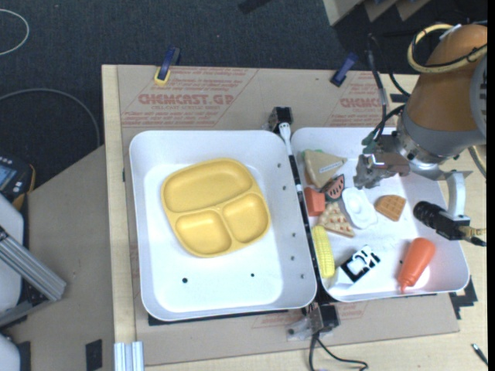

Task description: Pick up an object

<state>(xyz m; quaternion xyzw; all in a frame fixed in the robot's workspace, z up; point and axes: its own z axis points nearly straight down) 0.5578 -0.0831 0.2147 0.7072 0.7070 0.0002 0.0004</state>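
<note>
so the bench [232, 91] is a cardboard-topped board with dark carpet all round it and two clamps on its far edge. the left bin [147, 207] has lots of open floor around a yellow divided plate [215, 205], which sits a bit toward the far left. the right bin [456, 273] is way more crowded, with things packed along its left wall and only a bit of bare white at the far-right corner. the arm [445, 91] comes in from the right, and the gripper [370, 172] hangs over the middle of that bin; can't tell how far apart its fingers are or if it has anything. right below it is a white object [358, 205], with a waffle piece [391, 206] just beside it. a carrot [415, 263] lies near the front right, a corn cob [322, 251] along the left wall, and a watermelon slice [334, 186] left of the gripper.
</note>
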